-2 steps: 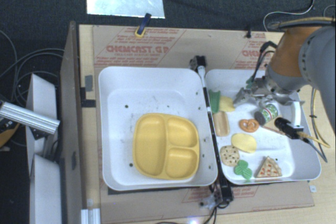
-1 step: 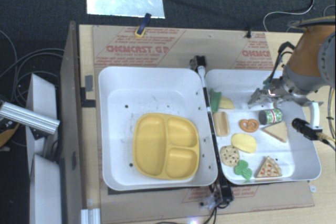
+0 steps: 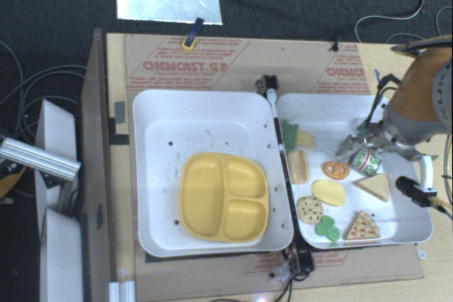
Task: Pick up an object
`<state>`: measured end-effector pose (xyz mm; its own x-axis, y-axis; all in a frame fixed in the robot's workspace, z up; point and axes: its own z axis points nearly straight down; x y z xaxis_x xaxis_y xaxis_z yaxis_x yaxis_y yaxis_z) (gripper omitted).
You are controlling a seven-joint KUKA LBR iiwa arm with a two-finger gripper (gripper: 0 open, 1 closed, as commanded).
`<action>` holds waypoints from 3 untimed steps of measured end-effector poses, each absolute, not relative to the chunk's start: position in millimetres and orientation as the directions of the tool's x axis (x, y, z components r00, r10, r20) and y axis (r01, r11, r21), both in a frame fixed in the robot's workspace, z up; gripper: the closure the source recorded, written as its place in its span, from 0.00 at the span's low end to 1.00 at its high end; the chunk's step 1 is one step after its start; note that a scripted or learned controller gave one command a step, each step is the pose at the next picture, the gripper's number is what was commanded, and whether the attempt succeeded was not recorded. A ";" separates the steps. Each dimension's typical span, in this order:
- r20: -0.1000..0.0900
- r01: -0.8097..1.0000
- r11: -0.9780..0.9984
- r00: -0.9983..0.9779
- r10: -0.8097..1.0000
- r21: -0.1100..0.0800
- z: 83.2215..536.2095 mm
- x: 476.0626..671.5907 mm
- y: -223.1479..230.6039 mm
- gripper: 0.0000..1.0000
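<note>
A cardboard-lined bench on dark carpet bears two shallow white bins. The left bin (image 3: 152, 152) holds a yellow divided plate (image 3: 224, 196). The right bin (image 3: 414, 226) is scattered with toy food, probably loose so any piece can be grabbed: a cookie (image 3: 309, 209), pizza slice (image 3: 362, 226), pretzel (image 3: 335, 170). The gripper (image 3: 359, 149) is lowered over a small green can (image 3: 366, 161); whether it is spread or pinching cannot be told.

Grey arm (image 3: 425, 120), orange band above wrist, dark cables alongside
</note>
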<state>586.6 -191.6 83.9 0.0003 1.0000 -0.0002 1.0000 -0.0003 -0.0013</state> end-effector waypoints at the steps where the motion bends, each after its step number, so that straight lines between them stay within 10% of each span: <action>1: -0.001 1.000 0.002 -0.002 1.000 0.004 95.9 589.1 -190.9 1.00; 2: 0.000 1.000 0.002 -0.002 1.000 0.004 95.6 589.1 -190.8 0.00; 3: -0.005 1.000 0.009 -0.009 1.000 0.020 208.0 666.2 -176.4 0.00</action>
